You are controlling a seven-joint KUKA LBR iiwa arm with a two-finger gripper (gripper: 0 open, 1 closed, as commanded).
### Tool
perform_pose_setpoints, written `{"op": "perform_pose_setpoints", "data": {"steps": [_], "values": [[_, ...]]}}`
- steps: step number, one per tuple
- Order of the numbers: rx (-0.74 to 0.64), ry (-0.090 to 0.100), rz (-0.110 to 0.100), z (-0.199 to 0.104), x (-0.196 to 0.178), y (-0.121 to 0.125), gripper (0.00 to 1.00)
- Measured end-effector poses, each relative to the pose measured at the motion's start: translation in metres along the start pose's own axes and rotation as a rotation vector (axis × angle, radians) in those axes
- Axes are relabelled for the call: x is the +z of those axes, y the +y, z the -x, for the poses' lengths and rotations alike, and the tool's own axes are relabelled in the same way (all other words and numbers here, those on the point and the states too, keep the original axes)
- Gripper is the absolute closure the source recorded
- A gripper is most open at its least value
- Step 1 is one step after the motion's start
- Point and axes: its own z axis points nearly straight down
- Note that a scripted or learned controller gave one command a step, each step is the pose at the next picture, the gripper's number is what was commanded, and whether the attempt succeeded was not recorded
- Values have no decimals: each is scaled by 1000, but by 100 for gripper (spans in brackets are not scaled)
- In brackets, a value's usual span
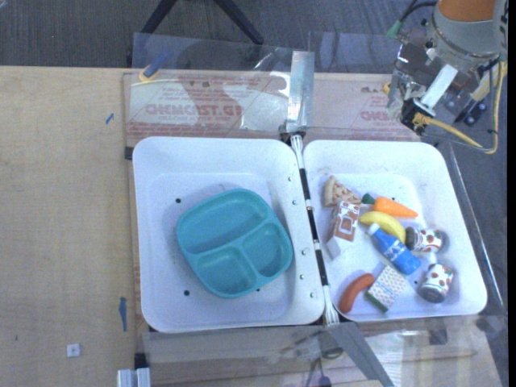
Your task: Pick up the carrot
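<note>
Not started: small orange carrot with green top (392, 207) lies in right white bin (463, 185), beside yellow banana (384, 225); gripper (419, 101) up past bin's far edge, state unclear

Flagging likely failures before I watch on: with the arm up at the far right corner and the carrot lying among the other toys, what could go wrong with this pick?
1. The carrot lies right against the banana, so the gripper may nudge or grab the banana instead.
2. The sausage is a similar orange-red, a possible wrong target.
3. The carrot lies near the right bin's far wall, leaving little room to come down.
</note>
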Motion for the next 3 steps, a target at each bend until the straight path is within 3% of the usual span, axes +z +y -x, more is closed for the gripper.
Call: {"op": "perform_pose_setpoints", "data": {"steps": [1,2,3], "values": [[58,-1,-6,50,91,34,100],[640,-1,-3,69,62,31,100],[632,-5,-8,66,55,31,100]]}}
